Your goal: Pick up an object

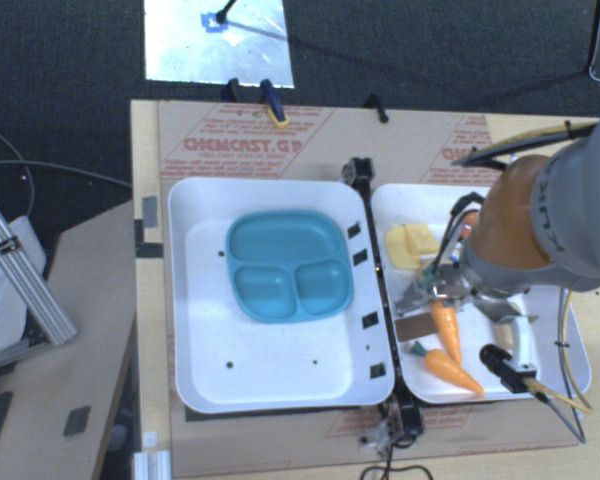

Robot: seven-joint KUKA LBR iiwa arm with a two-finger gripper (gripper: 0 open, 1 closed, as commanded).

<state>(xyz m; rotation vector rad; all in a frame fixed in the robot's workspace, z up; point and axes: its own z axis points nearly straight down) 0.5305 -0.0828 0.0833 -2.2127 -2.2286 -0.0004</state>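
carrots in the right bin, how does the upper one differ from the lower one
The upper carrot runs nearly straight up and down the view; the lower carrot lies slanted, its thin tip toward the lower right. The upper carrot's top end sits close by the end effector; the lower carrot lies farther from it, near the front wall of the right bin. Both are orange, tapered, and lie in the same bin.
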